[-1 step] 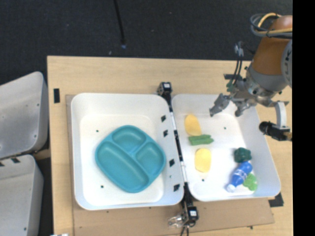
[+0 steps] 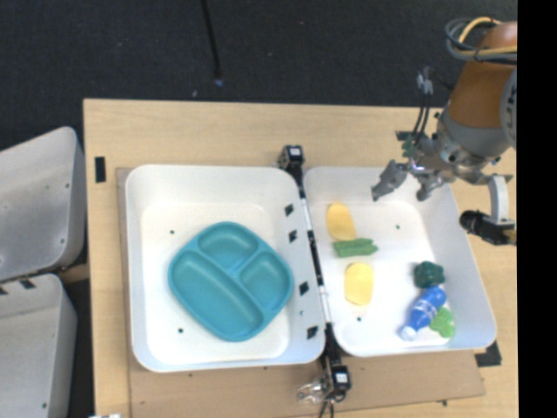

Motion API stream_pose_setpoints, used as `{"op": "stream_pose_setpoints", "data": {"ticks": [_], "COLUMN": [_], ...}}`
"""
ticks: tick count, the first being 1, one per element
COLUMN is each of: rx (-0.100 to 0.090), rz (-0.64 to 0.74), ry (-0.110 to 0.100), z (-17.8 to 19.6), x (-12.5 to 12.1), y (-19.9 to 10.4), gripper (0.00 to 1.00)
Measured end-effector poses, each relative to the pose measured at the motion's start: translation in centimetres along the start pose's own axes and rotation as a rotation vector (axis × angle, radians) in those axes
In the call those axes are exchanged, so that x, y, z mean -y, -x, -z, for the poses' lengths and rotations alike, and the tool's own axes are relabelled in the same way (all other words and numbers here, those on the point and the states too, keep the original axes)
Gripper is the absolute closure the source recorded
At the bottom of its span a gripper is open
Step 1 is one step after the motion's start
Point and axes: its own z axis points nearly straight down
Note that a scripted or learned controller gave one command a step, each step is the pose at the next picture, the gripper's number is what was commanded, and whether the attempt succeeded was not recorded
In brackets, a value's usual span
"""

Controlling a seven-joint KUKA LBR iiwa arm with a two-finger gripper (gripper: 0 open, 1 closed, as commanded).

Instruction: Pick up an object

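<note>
My gripper (image 2: 406, 185) hangs over the far right part of the right bin (image 2: 383, 342), its two fingers spread open with nothing between them. Below it in that bin lie a yellow piece (image 2: 340, 220), a green pod-shaped piece (image 2: 355, 248), a second yellow piece (image 2: 359, 283), a dark green lump (image 2: 428, 274), a blue bottle (image 2: 421, 312) and a light green piece (image 2: 444, 323). The nearest thing, the upper yellow piece, lies to the gripper's lower left, apart from it.
The left bin (image 2: 148, 338) holds a teal divided plate (image 2: 230, 279). A clip-studded ridge (image 2: 306, 251) divides the two bins. The arm's orange band (image 2: 477, 94) rises at the right edge. Grey panels (image 2: 35, 207) stand left of the bench.
</note>
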Motion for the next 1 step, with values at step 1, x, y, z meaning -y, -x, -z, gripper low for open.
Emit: {"op": "stream_pose_setpoints", "data": {"ticks": [1], "rx": [0.003], "rz": [-0.001], "ry": [0.001], "z": [-3.86], "x": [-0.17], "y": [-0.01], "gripper": [0.00]}}
